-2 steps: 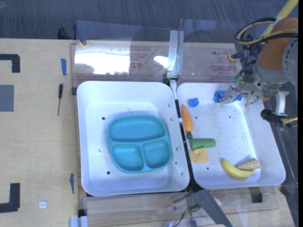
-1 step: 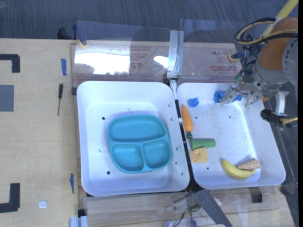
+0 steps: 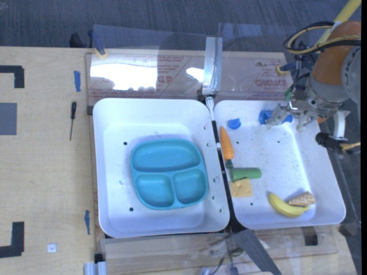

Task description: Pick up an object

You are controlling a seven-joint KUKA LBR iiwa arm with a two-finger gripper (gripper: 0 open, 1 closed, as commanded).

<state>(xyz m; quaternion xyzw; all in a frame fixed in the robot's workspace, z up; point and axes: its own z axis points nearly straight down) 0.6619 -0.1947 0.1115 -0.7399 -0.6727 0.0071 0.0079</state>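
Note:
My gripper (image 3: pixel 289 119) hangs over the far right corner of the right bin (image 3: pixel 321 171), its fingers spread and nothing between them. A small blue piece (image 3: pixel 265 117) lies just left of its left finger. Another blue piece (image 3: pixel 234 123) sits further left. An orange carrot (image 3: pixel 227 145) lies along the bin's left wall. Below the carrot are a green cylinder (image 3: pixel 246 173) and a yellow block (image 3: pixel 241 188). A banana (image 3: pixel 284 206) and a tan bread piece (image 3: pixel 302 199) rest together near the front right corner.
The left bin (image 3: pixel 114 125) holds a light blue divided plate (image 3: pixel 168 172). A clear panel (image 3: pixel 172 70) stands behind both bins. Cables (image 3: pixel 304 39) loop above the arm's orange band (image 3: pixel 330 65) at the right.

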